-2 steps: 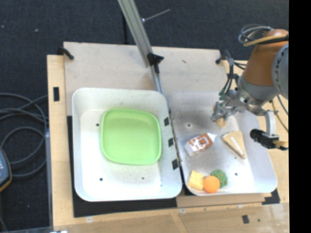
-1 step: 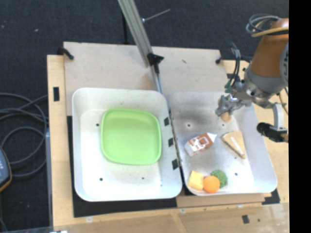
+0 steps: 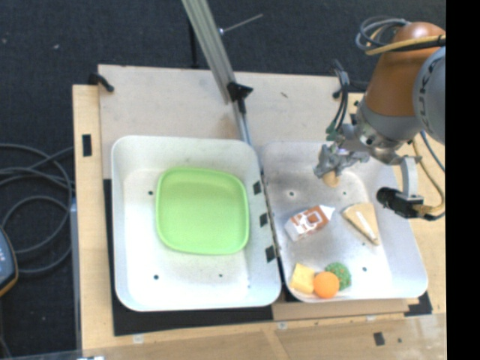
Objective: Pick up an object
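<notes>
End effector placement is seen over the upper part of the right bin, and a small tan object is seen at its tip, apparently pinched between the fingers, which are closed around it. Whether the piece is fully clear of the bin floor cannot be told from this angle.

Taken from left to right, the left bin is occupied by a green plate lying flat near its middle. Across the divide, the right bin is strewn with several small things: a red-and-white packet near the centre, a yellow block at the lower edge, an orange ball just beside it, a green piece touching the ball, and a pale wedge further right. All of these lie well below the end effector and apart from it.

The step in hand is judged to be the grasp itself or the start of the lift. What is called for next is a straight upward raise, with the grip kept firm, so that the small piece is not lost; its small size suggests that it could slip easily.
</notes>
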`<state>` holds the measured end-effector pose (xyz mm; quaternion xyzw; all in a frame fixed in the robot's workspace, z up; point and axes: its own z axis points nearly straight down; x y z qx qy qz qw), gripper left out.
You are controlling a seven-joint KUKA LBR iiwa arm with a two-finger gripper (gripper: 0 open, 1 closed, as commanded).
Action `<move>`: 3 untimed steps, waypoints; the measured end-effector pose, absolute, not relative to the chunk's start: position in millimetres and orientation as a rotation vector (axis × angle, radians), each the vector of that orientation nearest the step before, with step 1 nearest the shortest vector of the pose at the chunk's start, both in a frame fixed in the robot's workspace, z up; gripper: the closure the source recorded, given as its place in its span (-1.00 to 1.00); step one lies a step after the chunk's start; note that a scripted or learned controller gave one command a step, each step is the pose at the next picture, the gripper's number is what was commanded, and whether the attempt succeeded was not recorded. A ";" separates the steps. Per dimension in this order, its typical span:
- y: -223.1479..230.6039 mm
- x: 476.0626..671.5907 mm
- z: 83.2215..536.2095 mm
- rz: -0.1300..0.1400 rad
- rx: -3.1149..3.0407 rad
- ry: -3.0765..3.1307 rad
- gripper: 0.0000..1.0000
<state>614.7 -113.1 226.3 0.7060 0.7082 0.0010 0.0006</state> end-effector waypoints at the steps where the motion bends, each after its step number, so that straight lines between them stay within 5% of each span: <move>1: -65.8 607.9 220.6 0.001 2.218 2.225 1.00; 3: 35.1 583.9 236.6 0.002 2.217 2.227 1.00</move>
